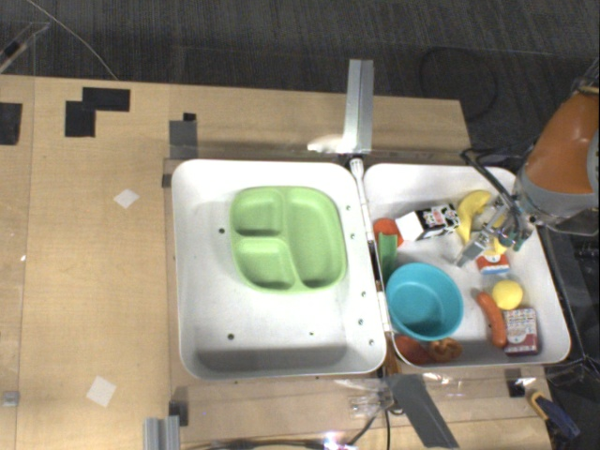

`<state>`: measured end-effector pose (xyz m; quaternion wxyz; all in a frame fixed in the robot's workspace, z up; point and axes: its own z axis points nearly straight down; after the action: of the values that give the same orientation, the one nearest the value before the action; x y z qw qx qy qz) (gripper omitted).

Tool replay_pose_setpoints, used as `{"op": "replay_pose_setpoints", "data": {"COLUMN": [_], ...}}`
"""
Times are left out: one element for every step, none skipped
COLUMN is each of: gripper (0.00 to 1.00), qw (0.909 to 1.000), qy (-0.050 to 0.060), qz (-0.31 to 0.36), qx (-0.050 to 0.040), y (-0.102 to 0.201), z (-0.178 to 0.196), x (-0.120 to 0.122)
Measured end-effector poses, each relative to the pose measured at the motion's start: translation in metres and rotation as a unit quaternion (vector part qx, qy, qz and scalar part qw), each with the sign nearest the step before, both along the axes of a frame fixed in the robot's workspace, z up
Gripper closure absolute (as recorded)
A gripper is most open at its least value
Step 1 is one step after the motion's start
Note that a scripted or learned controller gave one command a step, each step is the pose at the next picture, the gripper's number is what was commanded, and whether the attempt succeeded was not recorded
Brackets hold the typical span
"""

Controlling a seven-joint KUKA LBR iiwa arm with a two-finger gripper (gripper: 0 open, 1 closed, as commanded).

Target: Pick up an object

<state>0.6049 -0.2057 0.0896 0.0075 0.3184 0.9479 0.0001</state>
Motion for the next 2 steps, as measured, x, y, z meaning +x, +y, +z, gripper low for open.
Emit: {"op": "replay_pose_setpoints", "data": {"gripper": [1.00,1.00], "qw": [1.0000,0.9842], "qy": [-0.004,0.000], "qz": [0.005,-0.177], "qx": [-0.0017,0.0038], "y": [0.001,0.061], "z": [0.013,0.155], "x": [0.003,-0.016]}}
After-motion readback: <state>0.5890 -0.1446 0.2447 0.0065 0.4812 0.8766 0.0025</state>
